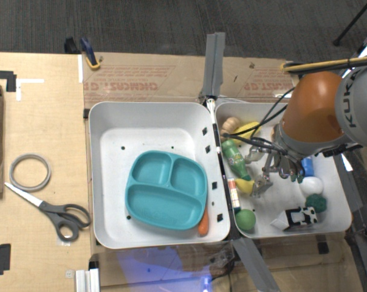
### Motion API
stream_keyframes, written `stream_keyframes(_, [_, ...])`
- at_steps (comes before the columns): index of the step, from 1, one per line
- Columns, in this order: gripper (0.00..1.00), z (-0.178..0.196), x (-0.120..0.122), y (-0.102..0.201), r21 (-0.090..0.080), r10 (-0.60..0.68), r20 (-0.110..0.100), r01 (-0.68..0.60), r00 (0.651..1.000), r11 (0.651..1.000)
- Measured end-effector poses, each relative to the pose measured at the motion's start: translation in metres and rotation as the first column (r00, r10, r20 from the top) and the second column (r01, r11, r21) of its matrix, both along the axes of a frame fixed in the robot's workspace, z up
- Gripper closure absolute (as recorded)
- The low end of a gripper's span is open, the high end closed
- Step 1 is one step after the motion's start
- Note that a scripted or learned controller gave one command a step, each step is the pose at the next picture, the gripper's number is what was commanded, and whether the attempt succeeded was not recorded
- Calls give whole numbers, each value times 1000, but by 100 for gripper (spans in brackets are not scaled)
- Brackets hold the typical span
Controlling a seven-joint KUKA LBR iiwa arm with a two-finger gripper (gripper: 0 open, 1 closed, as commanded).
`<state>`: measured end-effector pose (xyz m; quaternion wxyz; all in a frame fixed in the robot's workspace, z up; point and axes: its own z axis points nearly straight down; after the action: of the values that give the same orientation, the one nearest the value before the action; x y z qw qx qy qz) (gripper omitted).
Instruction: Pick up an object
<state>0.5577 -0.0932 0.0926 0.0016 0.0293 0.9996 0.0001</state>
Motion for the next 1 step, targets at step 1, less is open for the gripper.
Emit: stream_keyframes(1, [0,-1,-39,-1,0,-28,-2,28,1000,1000])
